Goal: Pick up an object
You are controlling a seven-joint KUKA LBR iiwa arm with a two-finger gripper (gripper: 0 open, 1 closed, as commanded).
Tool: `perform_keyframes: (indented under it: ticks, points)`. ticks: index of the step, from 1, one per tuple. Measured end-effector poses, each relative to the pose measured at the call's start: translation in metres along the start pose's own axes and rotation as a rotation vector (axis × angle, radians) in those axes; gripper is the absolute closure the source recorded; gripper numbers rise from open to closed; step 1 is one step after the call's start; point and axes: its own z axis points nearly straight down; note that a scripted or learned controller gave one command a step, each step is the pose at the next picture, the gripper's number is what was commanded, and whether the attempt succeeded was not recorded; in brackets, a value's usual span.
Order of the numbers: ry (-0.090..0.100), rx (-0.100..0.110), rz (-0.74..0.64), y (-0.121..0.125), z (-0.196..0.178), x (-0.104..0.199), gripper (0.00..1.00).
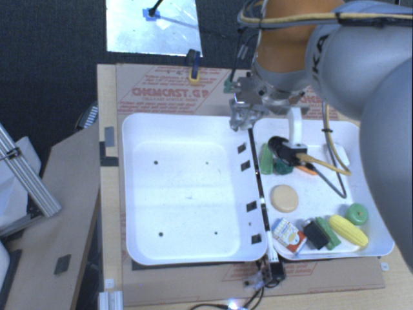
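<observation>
arm (361,63) comes in from the right, bulks over the upper right; brown printed sheet (168,90) lies under both bins; left bin (187,192) and right bin (319,205) sit side by side, rims meeting down the middle; gripper (242,120) hangs over the far end of that shared rim, at the right bin's far-left corner; can't tell if it's apart or together; pickable stuff all lies in the right bin, apart from the gripper: yellow corn cob (348,230) near the front right corner; tan disc (284,198) by the left wall, mid-bin; small box (288,236) at the front left corner; green pepper-shaped piece (265,157) against the left wall, nearest the gripper; black block (314,233) between box and corn; green round piece (356,214) just behind the corn
</observation>
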Motion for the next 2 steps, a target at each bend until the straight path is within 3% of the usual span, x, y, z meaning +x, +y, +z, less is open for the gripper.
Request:
perform_keyframes:
  ticks: [1, 2]
  points:
    - [-0.003, 0.002, 0.011, -0.082, 0.078, 0.0, 1.0]
    - [-0.001, -0.011, 0.002, -0.05, 0.115, 0.067, 1.0]
